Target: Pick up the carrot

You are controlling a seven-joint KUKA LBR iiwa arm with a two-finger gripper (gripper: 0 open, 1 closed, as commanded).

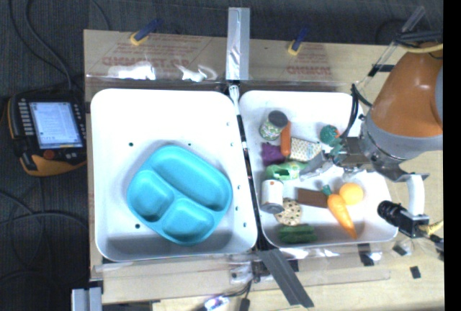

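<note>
The carrot [342, 214] is orange and tapered. It lies in the right bin [369, 239] near the front right corner, its tip pointing toward the front edge. A yellow-orange ball [351, 193] touches its thick end. My gripper [322, 163] reaches in from the right and hangs over the middle of the right bin, up and to the left of the carrot, clearly apart from it. The orange band [410, 97] of the arm is above the bin's right wall.
The right bin also holds a tin can [274, 124], a small orange-red stick [286, 140], a purple piece [270, 153], a green toy [282, 172], a white roll [271, 194], a brown bar [311, 197], a cookie [290, 213] and a green vegetable [297, 234]. A blue divided plate [180, 192] lies in the left bin [115, 115].
</note>
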